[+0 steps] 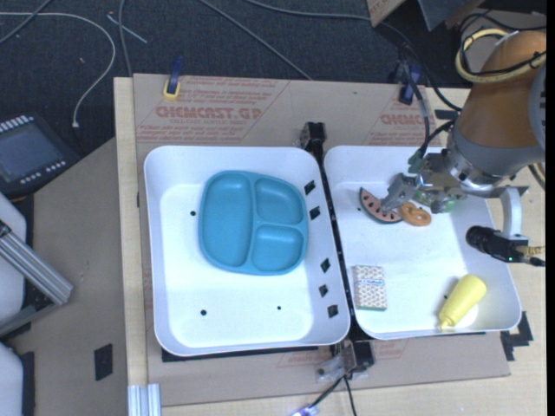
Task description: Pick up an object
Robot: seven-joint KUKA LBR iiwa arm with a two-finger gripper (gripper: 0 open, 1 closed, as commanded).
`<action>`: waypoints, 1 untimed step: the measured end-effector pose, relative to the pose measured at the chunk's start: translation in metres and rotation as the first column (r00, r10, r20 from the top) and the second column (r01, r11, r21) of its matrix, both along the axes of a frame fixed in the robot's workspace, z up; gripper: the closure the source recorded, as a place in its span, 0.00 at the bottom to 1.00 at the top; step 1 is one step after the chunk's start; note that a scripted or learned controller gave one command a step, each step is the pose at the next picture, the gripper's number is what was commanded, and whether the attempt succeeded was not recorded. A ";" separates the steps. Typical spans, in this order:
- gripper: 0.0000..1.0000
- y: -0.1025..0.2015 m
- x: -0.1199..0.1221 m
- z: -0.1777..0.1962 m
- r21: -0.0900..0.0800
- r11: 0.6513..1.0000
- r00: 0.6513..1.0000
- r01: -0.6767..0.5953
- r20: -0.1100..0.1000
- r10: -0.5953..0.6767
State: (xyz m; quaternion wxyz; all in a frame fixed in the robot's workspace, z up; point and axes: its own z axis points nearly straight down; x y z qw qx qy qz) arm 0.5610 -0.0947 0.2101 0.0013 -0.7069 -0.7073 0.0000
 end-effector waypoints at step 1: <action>0.00 -0.002 0.000 -0.063 0.000 1.000 1.000 0.001 -0.006 -0.001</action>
